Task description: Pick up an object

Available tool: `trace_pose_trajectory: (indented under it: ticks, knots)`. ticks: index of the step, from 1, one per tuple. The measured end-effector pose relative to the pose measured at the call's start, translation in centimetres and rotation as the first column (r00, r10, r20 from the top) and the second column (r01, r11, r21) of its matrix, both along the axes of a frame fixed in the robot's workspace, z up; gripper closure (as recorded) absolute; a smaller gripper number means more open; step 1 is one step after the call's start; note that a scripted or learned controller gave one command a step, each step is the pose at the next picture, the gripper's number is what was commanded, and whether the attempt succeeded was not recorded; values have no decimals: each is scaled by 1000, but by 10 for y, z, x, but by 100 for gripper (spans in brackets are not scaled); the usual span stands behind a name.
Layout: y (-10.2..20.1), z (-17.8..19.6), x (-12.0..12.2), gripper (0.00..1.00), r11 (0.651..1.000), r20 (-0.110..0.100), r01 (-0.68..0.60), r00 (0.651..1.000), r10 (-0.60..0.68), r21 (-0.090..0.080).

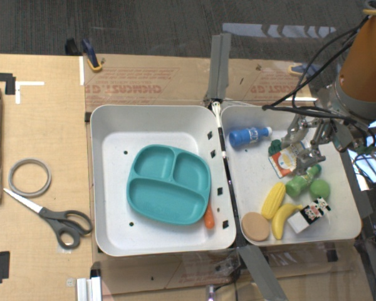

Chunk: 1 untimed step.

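Here, on the desk [44, 130], 2 shallow white bins sit side by side. The left bin [106, 168] holds a teal divided plate [169, 184] lying flat near its middle, with a small orange carrot [208, 218] just beside the plate's lower right edge. The right bin [344, 224] carries the clutter: a blue bottle [247, 136] lying on its side near the top left corner, a red and white packet [283, 162] below it, a yellow corn cob [274, 198] tilted in the middle, a banana [282, 219] just beside the corn, a tan round piece [255, 226] at the lower left, 2 green pieces [307, 185] close together, and a small white box with black marks [310, 215] near the lower right. The arm [363, 61] reaches in from the right, and its gripper [308, 150] hangs over the upper middle of the right bin, above the packet and the green pieces. How its fingers stand I cannot tell; the metal parts and cables tangle together there, and nothing shows plainly between them. Out on the bare desk to the left lie a roll of tape [29, 177] and a pair of grey-handled scissors [53, 217], well apart from the bins.
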State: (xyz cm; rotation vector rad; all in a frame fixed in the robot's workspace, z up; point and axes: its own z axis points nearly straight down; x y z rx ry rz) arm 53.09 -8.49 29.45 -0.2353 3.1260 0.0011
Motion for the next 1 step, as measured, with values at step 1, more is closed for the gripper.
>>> trace_pose_trajectory:
  ticks: [1]
  knots:
    - [0, 9, 1, 100, 1000, 4, 3, 1000, -3, 1]
